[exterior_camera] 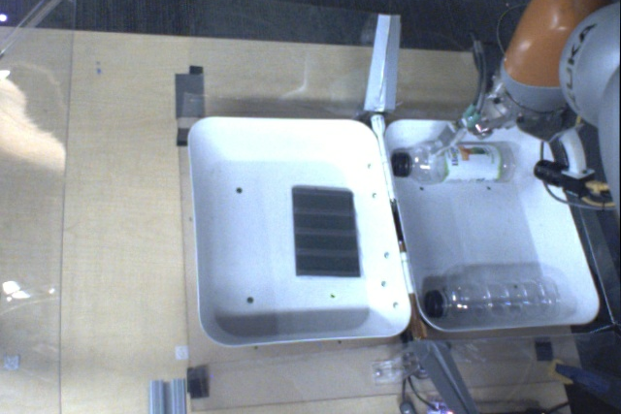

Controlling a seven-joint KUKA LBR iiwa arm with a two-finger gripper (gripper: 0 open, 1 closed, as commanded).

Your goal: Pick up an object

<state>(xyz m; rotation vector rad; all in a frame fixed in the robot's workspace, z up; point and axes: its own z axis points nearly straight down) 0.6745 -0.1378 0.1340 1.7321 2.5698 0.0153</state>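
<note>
Pincer (452,133) over small bottle (456,164); right bin (485,218)

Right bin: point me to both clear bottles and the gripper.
upper bottle (464,163), camera view, on its labelled body.
lower bottle (495,296), camera view, mid body.
gripper (473,122), camera view, at the fingertips above the upper bottle.

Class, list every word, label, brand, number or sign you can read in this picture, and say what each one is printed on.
No text can be read here.
Small clear bottle in the right bin: it has a pale label with a green and reddish mark, too blurred to read.
Large clear bottle in the same bin: no label can be made out.
Dark ribbed block in the left bin: no markings visible.
</note>
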